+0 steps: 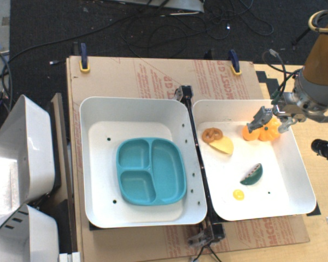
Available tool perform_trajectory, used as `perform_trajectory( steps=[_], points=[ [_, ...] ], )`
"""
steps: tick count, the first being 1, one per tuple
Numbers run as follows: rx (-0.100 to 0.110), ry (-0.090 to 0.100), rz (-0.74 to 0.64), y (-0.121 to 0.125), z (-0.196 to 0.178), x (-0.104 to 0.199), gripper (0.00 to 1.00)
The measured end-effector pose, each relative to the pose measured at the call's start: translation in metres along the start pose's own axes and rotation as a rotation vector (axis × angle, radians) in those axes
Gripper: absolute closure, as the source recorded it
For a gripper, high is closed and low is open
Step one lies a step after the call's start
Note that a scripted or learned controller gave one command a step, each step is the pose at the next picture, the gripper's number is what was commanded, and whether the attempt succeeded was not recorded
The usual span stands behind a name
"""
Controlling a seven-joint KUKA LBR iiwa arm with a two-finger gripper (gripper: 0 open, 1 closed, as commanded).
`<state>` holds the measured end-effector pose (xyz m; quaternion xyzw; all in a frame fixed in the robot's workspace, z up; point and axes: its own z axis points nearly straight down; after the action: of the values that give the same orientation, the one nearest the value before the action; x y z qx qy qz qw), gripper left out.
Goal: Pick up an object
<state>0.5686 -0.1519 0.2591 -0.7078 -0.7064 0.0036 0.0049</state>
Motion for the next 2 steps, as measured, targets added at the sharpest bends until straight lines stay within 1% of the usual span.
perform_trajectory(
  steps=[1, 2],
  points=[
    [-0.012, -0.002, -0.003, 0.002, -0.006, 0.000, 0.00],
    [-0.007, -0.001, 0.000, 0.004, 0.057, -0.003, 0.00]
  ],
)
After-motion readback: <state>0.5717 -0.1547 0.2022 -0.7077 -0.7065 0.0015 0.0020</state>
